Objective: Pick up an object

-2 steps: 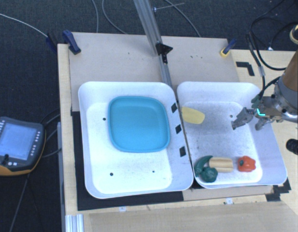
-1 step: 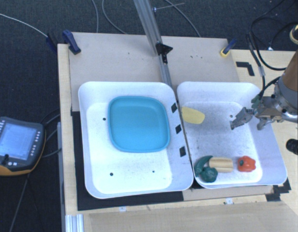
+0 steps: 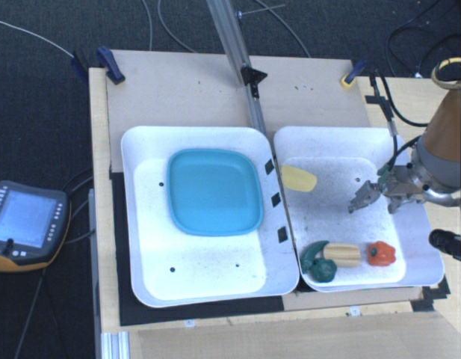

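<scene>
A handheld control pendant (image 3: 25, 223) lies at the frame's left edge; black cables (image 3: 178, 6) loop across the dark floor (image 3: 43, 96) above the counter (image 3: 185, 88).

1. No text, label, brand or number can be read anywhere on the bench or bins.
2. Handheld pendant (image 3: 25, 225), left of bench: screen lit, contents too small to read.
</scene>
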